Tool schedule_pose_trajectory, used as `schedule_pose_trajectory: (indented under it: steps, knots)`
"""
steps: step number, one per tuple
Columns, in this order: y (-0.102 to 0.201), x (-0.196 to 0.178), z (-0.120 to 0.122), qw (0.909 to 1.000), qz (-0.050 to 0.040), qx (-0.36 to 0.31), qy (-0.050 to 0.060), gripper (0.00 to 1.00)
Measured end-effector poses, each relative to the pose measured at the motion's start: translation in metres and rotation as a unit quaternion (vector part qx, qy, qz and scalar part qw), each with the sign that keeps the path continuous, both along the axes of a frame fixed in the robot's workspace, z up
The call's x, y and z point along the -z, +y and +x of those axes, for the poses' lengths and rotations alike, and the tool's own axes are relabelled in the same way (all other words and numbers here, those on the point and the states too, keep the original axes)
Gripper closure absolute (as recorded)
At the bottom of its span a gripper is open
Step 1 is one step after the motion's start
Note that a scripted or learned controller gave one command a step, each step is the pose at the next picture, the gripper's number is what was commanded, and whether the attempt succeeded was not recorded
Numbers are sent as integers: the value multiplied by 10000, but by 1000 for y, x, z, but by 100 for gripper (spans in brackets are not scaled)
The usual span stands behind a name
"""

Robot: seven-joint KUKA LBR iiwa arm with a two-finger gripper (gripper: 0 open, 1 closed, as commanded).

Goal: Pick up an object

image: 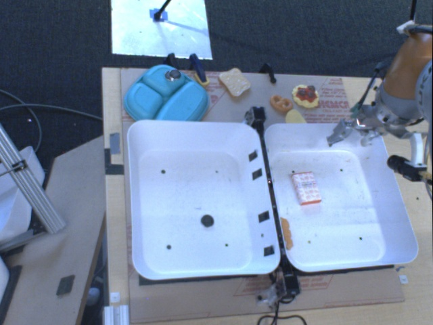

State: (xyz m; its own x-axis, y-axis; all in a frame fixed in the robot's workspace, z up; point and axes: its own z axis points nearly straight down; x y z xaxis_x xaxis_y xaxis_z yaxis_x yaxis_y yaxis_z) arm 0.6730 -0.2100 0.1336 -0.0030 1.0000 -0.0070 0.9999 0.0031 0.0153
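A small red and white packet (306, 187) lies flat in the middle of the right bin (379, 249), a little toward its left side. The gripper (352, 131) hovers over the far right rim of this bin, well apart from the packet; its fingers are spread and hold nothing. In the left bin (155, 249) lies a small dark disc (207, 220).

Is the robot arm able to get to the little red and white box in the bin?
Probably yes. The box lies alone in the open right bin, nothing covering it, and the tool is above that bin's far edge.
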Motion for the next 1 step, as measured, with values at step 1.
schedule_pose_trajectory:
  steps: [1]
  knots:
    - [46, 49, -90, 10000, 25, 8, 48, 0]
